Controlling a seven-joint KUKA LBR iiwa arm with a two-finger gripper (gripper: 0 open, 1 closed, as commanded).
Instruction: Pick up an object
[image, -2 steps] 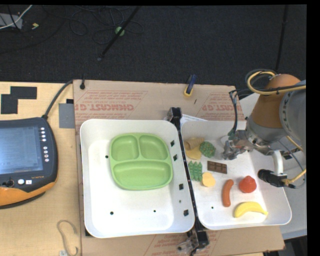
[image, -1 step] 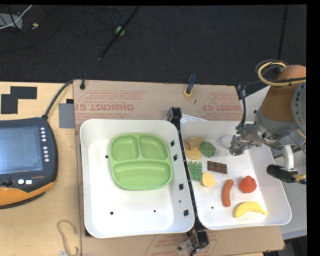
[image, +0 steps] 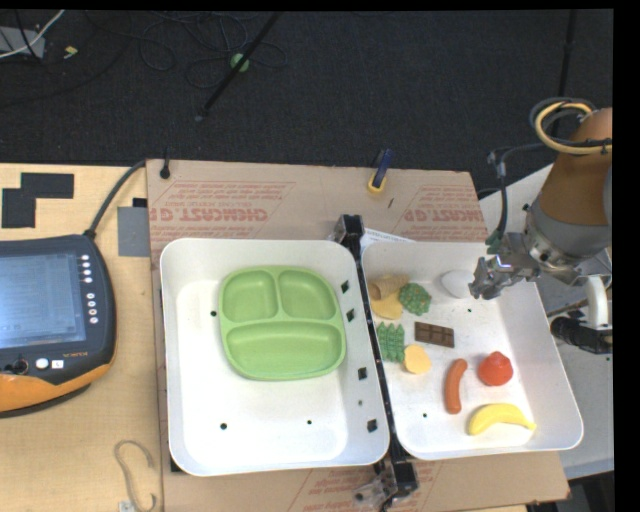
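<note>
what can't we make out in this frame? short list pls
- Gripper, camera view: too small and dark against the bin wall to read its state or whether it holds anything.
- White item beside the gripper: blends into the right bin, identity unclear.
- Yellowish piece next to the broccoli: too blurred to identify.

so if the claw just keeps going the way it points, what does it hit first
The claw points down and toward the view's left, at the top of the right bin. The first thing in that line looks like the small white object just beside it, then bin floor. Depth is unclear from this single view.
</note>
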